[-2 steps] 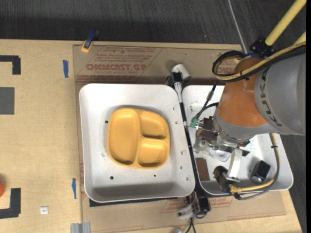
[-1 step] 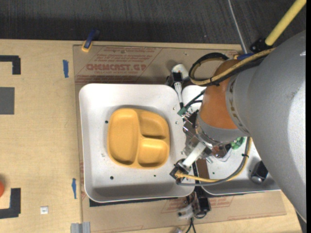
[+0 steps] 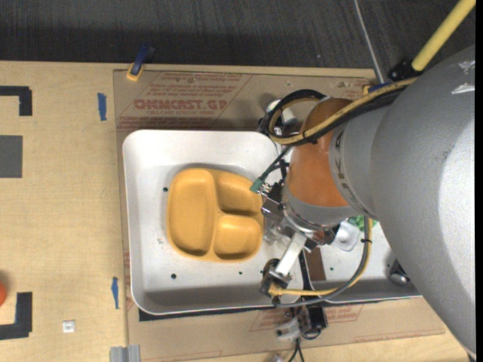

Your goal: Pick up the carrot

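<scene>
Carrot: hidden. You cannot tell where it lies.
Likely spot: as a judgement, under the arm (image 3: 407, 172), which covers the right edge of the left bin (image 3: 147, 202) and most of the right bin (image 3: 381, 286).
Long axis: you cannot tell, so don't fix a wrist angle on this view.
Direction from gripper: unknown. If the carrot is under the wrist, it sits straight below or just right of the gripper (image 3: 279, 228).
Gripper place: low over the left bin's right side, just beside the plate's right rim and near the seam between the bins.
Gripper state: you cannot tell whether it is released or clenched, because the wrist blocks the view from above. Nothing can be seen held.
Plate (image 3: 211, 216): yellow with divided wells, lying flat in the middle of the left bin. Its wells are bare.
Green bit (image 3: 259, 186): small, at the plate's upper right rim and touching the wrist's outline. It is too small to tell whether it belongs to the carrot or to the robot.
Orange spot (image 3: 2, 293): on the bench (image 3: 60, 202) at the far left edge, cut by the frame and well apart from both bins. Too little shows to name it.
Next move: as a judgement, wait for a clear sight of the carrot before you count any grasp.
</scene>
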Tool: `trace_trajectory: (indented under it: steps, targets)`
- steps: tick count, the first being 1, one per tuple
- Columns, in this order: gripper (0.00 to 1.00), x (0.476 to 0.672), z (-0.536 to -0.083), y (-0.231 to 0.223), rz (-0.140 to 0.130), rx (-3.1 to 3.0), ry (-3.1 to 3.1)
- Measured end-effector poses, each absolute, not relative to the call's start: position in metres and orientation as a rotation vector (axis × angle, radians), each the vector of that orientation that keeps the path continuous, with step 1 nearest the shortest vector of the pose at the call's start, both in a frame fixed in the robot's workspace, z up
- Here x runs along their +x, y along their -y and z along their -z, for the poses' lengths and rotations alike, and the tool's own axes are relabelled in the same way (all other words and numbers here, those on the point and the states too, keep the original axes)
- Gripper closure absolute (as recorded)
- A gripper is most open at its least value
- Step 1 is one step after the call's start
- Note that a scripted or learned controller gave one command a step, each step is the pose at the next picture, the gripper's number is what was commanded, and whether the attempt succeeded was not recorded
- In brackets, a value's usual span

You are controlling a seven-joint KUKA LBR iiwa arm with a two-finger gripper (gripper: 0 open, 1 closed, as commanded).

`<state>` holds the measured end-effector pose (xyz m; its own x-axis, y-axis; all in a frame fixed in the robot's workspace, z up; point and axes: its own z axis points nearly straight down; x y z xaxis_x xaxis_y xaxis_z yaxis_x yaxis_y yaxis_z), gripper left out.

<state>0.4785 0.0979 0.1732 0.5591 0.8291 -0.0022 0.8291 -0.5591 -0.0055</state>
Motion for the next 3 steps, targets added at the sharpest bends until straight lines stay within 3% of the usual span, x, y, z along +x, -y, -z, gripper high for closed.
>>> trace_trajectory:
  steps: [1, 2, 3]
  targets:
    - [1.0, 0.59, -0.171, -0.135, -0.002, -2.736, 1.542]
    - [1.0, 0.533, -0.248, -0.095, -0.003, -3.071, 0.657]
    - [1.0, 0.479, -0.153, -0.13, -0.004, -3.12, 0.358]
